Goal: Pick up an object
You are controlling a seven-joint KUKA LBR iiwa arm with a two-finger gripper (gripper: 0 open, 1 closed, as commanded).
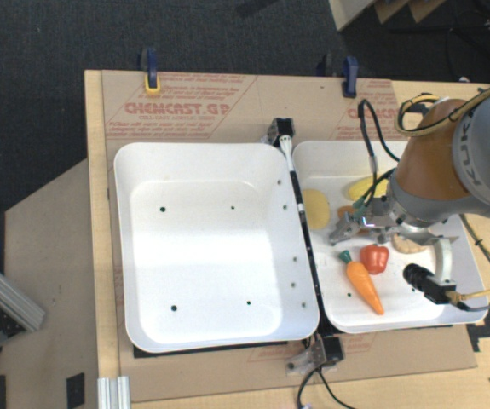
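Dark carpet (40, 41) surrounds a brown board-covered bench (100, 228), which is printed with red lettering and pinned by two blue clamps (150, 62) along its upper edge. Two shallow white bins sit side by side on it, the left bin (210, 254) at the centre of the frame and the right bin (338, 307) at centre right.

The arm (449, 160), grey with its orange band, comes in from the right edge and bends down over the right bin. Its gripper (360, 225) sits low in the middle of that bin, pointing toward the frame's left. From this angle one cannot tell whether the jaws are apart or together, and no object can be seen between them.

All the loose objects lie in the right bin. A red vegetable (375, 258) lies just below the gripper in the frame, very near it, though contact cannot be judged. An orange carrot (366, 286) lies slantwise just beside the red vegetable, with its green stem end toward the upper left. A pale yellow round piece (315, 207) rests near the bin's left wall, to the left of the gripper. A brighter yellow piece (361, 187) shows above the gripper, partly hidden by the arm. A tan piece (408, 246) peeks out under the wrist, to the right of the red vegetable.
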